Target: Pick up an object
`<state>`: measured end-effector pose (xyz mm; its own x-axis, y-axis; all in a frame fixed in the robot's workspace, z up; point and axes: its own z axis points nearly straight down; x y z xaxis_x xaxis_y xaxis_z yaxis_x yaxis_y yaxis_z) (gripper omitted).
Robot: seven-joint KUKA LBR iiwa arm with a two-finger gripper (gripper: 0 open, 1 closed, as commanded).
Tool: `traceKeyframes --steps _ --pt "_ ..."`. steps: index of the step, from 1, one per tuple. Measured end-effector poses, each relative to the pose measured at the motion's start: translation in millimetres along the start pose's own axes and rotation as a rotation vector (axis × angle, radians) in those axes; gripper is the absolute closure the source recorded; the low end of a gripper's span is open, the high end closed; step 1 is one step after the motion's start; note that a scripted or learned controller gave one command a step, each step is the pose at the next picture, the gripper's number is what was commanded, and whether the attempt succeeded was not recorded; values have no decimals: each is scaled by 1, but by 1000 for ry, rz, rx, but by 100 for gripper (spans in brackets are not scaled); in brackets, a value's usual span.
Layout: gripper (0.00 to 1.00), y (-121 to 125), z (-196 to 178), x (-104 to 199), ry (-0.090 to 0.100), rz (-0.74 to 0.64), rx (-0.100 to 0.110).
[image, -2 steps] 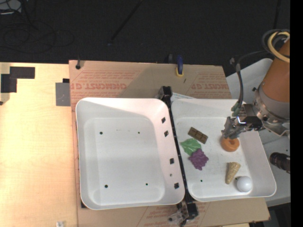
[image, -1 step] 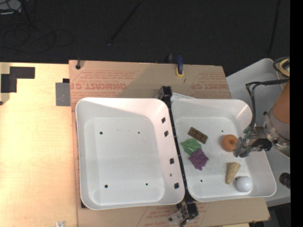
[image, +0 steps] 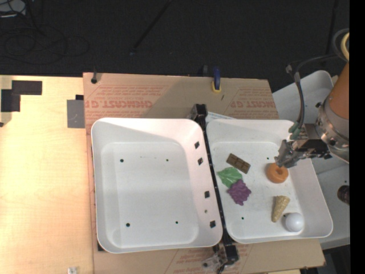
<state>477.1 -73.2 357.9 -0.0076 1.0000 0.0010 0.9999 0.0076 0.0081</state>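
The right bin (image: 319,210) holds several small objects: a brown chocolate bar (image: 238,163), a green leaf-like piece (image: 228,176), a purple grape bunch (image: 240,192), an orange round piece (image: 278,173), a beige cone (image: 279,207) and a white ball (image: 293,222). My gripper (image: 285,158) reaches in from the right and hovers just above the orange piece, at its upper edge. Nothing shows between its fingers.
The left bin (image: 108,153) lies beside the right one, with a black clip divider (image: 205,164) between them. Both bins rest on cardboard (image: 142,99) over a wooden bench (image: 40,181). Cables hang near the arm's wrist at the right.
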Motion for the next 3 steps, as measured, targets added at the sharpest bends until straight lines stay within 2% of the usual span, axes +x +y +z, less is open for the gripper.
traceKeyframes --steps 1,2,3 --pt "100 -4 95 -37 0 11 17" --pt "100 10 -76 23 -1 0 -9" --pt "100 -4 91 4 0 10 24"
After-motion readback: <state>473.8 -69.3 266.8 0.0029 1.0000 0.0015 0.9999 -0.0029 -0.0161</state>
